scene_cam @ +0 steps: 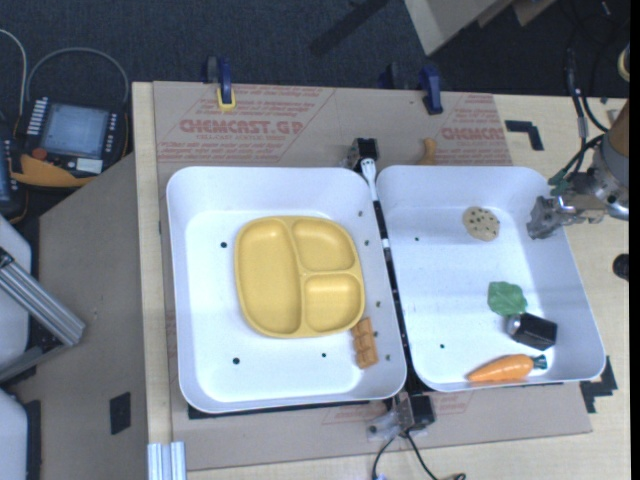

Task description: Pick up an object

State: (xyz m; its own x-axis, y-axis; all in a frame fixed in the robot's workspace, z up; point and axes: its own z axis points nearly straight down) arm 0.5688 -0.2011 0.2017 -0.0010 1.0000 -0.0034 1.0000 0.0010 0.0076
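The worktop (300, 118), a brown board printed with red lettering, carries two shallow white plastic bins side by side, pinned in place by blue clamps (225, 83) along its far edge, presumably so the bins do not shift when the arm pushes into them; the left bin (190, 268) holds a yellow three-compartment plastic plate (298, 274) lying flat near its middle, with a small orange-brown waffle-like piece (364, 343) just beside the plate toward the bin's near right corner.

The right bin (440, 298) holds the likelier candidates, loose and spread apart so that each can be approached singly: a round tan cookie with dark spots (481, 222) toward the far side; a crumpled green leafy piece (507, 297) nearer the right wall; a small black block (532, 329) touching or nearly touching the green piece; an orange toy carrot (502, 369) lying along the near wall.

The gripper (550, 216) sits over the right bin's right rim, at the far right corner, with nothing between it and any object; none is lifted yet.

Whether the gripper is open or closed I cannot tell, since it is small, grey and partly cut off by the arm's body; the arm itself runs out of view at the right edge; the black block's shape is hard to make out.
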